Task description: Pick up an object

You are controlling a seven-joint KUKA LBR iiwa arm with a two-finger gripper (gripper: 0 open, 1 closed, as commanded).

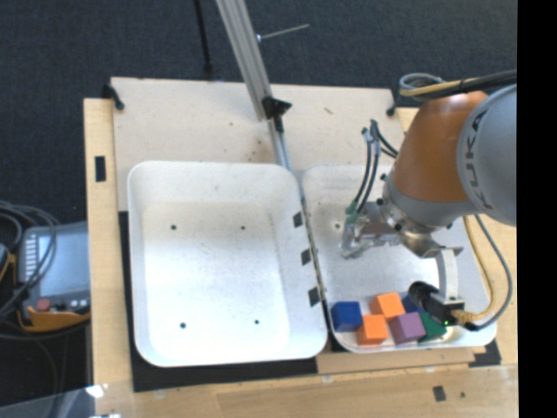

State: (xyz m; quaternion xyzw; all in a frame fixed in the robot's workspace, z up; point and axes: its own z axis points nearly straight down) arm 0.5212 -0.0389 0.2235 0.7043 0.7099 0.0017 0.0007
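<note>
My gripper (357,239) hangs over the middle of the right bin (335,190), under the orange wrist band, with bare bin floor beneath it. Several blocks lie packed along that bin's near edge. A blue cube (346,314) is leftmost, with an orange block (374,329) to its right and a second orange block (389,304) just behind that. A purple cube (406,326) and a green block (432,327) come after them. The gripper is well behind the blocks and touches none of them.
The left bin (148,259) lies beside the right one, and a raised rim with black clips (306,255) runs between them. A slanted metal rail (248,46) rises behind the bins. The arm covers the right bin's far right part.
</note>
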